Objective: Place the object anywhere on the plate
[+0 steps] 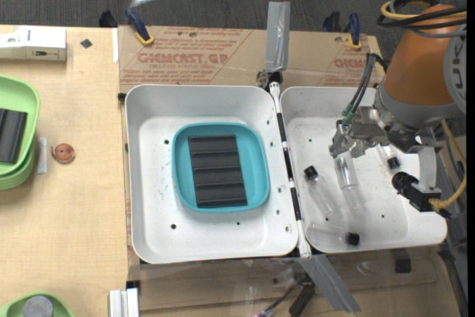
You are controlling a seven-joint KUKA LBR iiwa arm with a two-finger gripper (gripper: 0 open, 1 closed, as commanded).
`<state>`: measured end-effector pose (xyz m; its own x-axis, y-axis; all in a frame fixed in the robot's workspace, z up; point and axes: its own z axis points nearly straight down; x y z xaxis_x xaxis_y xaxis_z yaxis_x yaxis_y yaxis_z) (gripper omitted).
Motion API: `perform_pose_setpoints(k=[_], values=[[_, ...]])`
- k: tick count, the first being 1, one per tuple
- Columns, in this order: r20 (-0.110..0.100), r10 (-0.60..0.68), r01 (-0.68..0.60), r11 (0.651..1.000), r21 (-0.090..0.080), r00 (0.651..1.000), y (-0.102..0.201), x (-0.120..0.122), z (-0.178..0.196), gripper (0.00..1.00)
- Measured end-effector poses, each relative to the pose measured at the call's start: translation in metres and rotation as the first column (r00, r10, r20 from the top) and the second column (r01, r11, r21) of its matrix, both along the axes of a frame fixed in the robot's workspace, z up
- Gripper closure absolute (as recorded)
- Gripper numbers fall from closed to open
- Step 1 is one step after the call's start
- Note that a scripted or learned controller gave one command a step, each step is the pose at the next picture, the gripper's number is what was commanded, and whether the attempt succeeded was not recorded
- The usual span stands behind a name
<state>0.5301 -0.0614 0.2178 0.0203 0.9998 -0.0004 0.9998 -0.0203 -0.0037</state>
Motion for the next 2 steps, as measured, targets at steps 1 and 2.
perform_pose_setpoints(k=[1,2], values=[[0.0,0.096,-0.096,0.995,0.0,0.995,0.0773,-0.0027,-0.0032,1.0],[0.0,0.095,-0.095,0.995,-0.001,0.995,0.077,-0.0026,-0.0031,0.0]])
